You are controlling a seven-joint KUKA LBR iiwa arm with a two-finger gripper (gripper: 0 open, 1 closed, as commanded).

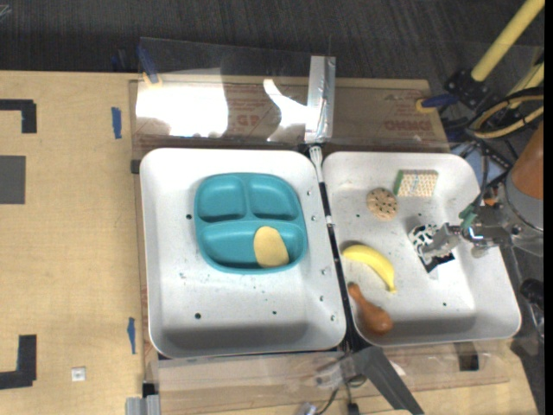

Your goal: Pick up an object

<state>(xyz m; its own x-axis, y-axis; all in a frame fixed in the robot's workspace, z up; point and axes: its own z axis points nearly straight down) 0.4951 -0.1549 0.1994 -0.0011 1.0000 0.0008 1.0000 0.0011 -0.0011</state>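
The right bin holds a yellow banana near its middle and a brown, pear-shaped item at its front left corner. A round tan cookie and a pale rectangular sponge with a green edge lie toward the back. My gripper reaches in from the right and sits low over the bin floor, right of the banana. A small black-and-white piece sits right at its tip; I cannot tell whether it is a loose object or part of the gripper.
The left bin carries a teal divided plate with a yellow oval item in its front compartment. A clear plastic sheet and a metal bracket stand behind the bins. Cables and a yellow pole crowd the back right.
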